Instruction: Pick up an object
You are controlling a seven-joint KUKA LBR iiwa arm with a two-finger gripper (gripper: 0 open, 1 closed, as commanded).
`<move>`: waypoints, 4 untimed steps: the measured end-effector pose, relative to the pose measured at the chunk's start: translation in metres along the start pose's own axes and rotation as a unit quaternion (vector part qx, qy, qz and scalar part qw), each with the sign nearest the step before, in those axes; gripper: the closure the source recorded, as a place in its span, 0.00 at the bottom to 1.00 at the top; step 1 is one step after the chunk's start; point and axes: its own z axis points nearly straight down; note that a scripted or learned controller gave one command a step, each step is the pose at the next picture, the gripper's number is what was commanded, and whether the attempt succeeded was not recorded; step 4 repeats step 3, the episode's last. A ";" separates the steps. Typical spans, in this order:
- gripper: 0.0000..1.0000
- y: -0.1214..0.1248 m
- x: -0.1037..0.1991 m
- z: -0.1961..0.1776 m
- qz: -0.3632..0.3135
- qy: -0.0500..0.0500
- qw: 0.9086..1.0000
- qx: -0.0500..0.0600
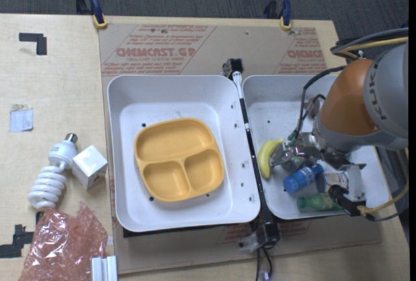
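My gripper [288, 156] is low in the right bin [273, 104], near the middle of its front half. A yellow banana [267, 156] lies just left of it, close to or touching the gripper tip. Right in front of the gripper is a blue bottle [303, 178] lying on its side. In front of that, a green bottle [320, 202] lies by the bin's front wall. Nothing visibly sits in the gripper. The arm's orange band [348, 104] hides the right part of the bin.
The left bin [123, 110] holds a yellow divided plate [178, 159]. On the bench left of the bins lie a spiral light bulb [52, 175], a white cube [90, 166] and a crumpled pink bag [62, 244]. Blue clamps [97, 12] sit at the board's far edge.
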 end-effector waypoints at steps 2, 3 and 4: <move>1.00 0.007 0.085 -0.100 -0.001 0.000 1.000 -0.001; 1.00 0.081 0.118 -0.100 -0.002 -0.001 1.000 0.000; 1.00 0.081 0.118 -0.100 -0.002 -0.001 1.000 0.000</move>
